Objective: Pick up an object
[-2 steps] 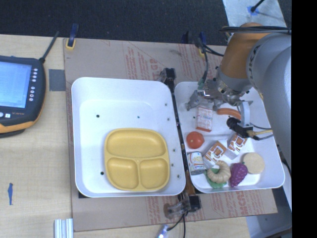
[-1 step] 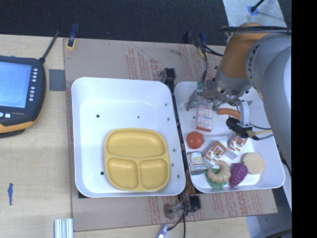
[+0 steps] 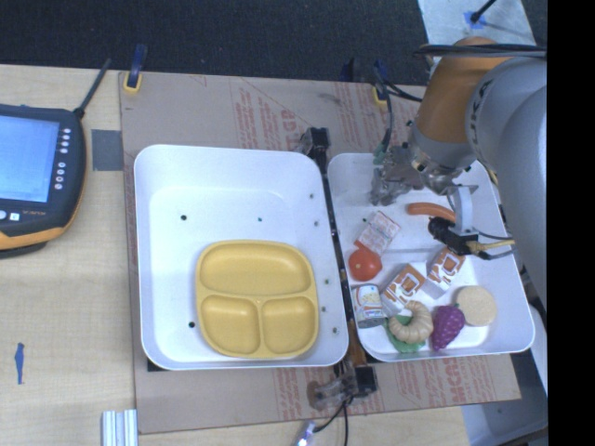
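The gripper [image 3: 389, 186] hangs low over the far end of the right bin [image 3: 353, 177], and I cannot tell its state. Nearer me lie a clear packet [image 3: 377, 229], a tomato [image 3: 364, 264] and purple grapes [image 3: 447, 324]. A yellow tray [image 3: 257, 298] sits in the left bin [image 3: 186, 189].

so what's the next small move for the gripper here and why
Probably a short shift toward the near side of the right bin, then down. The gripper sits at the bin's far end over bare floor, holding nothing visible, while the nearest items, the clear packet and the tomato, lie just beyond it toward the near side.
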